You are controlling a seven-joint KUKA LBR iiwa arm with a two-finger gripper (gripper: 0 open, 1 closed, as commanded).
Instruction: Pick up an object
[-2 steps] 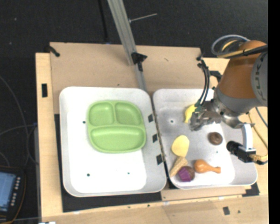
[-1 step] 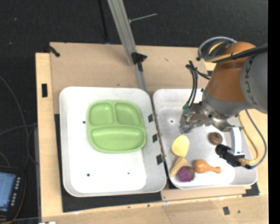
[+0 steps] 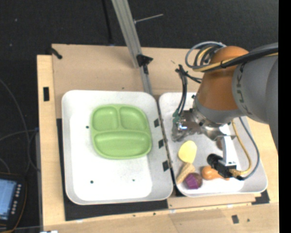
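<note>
bench point(image 3: 102, 72) | 2 bins | 1 green plate point(image 3: 121, 132) | 4 small objects | hand point(image 3: 181, 126): grip state unclear

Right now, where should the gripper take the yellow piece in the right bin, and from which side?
Probably from straight above, across the narrower sides of the yellow piece. It lies flat with bare floor of the right bin on its right, while the tan piece crowds its lower end.
</note>
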